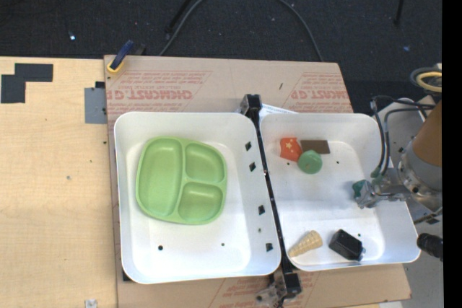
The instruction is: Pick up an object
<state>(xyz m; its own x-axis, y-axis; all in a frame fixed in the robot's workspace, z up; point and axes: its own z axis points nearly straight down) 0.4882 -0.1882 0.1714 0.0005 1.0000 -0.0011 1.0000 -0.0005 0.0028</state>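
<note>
Nothing is picked up yet: the pincer (363, 195) sits low at the right bin's (339, 128) right edge, whether open or closed I cannot tell, while the black block (346, 244) lies just below-left and the green ball (310, 161) farther left, both ungrasped.

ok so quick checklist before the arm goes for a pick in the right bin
1. Objects present in right bin: orange block, brown block, green ball, cone, black object - ok.
2. Gripper over the right bin - ok.
3. Finger state - cannot tell.
4. Nothing held yet - cannot tell.
5. Orange block, brown block and ball crowded together; separable grasp - not ok.
6. Green tray in the left bin, out of the way - ok.
</note>
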